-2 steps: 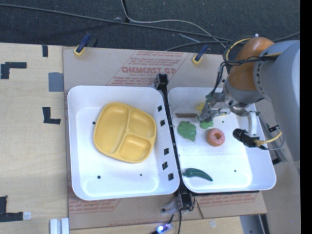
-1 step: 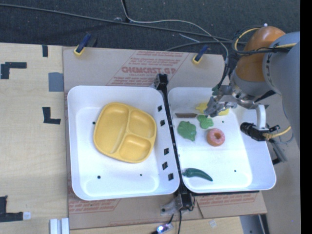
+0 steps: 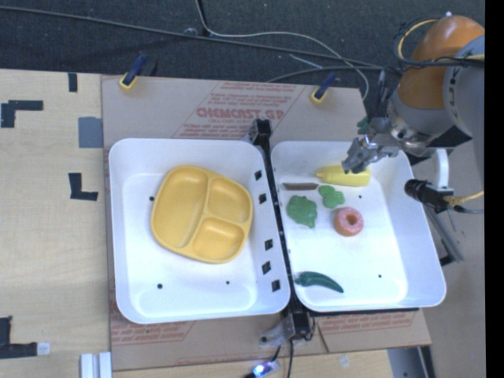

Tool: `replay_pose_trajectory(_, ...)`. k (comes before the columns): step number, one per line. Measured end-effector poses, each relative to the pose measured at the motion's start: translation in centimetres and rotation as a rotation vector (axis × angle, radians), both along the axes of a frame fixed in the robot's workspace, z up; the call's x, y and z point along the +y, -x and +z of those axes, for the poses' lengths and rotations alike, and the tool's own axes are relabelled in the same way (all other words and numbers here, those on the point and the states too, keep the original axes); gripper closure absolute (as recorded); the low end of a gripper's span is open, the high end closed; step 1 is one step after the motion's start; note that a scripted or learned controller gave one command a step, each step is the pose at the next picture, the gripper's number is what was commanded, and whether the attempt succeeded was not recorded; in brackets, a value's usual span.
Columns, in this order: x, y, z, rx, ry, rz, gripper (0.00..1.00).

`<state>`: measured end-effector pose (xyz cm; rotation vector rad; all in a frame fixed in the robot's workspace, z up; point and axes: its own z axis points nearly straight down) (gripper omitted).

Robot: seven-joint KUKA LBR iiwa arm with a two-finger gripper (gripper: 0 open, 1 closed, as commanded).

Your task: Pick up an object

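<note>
fingers (image 3: pixel 352 162) over yellow toy (image 3: pixel 346 178)

In the right bin (image 3: pixel 394 286) you have five small things. A yellow piece (image 3: pixel 346 177) lies flat near the far edge, lengthwise along it. Just in front of it sit two green leafy pieces, the larger (image 3: pixel 302 210) towards the divider, the smaller (image 3: pixel 332 197) beside it. A pink ring (image 3: pixel 348 222) lies flat near the middle. A dark green pepper (image 3: pixel 319 281) lies near the front edge, by the divider.
</note>
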<state>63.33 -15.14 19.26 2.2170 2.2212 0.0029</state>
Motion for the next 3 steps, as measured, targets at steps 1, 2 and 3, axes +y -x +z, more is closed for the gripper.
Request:
replay_pose_trajectory(1,0.6,-0.2,6.3,-0.003,0.0,0.001,1.0)
replay_pose_trajectory(2,5.8,0.0,5.0,0.005,-0.001,0.003,1.0)
replay_pose_trajectory(3,10.5,0.4,4.1,0.006,-0.001,0.003,1.0)
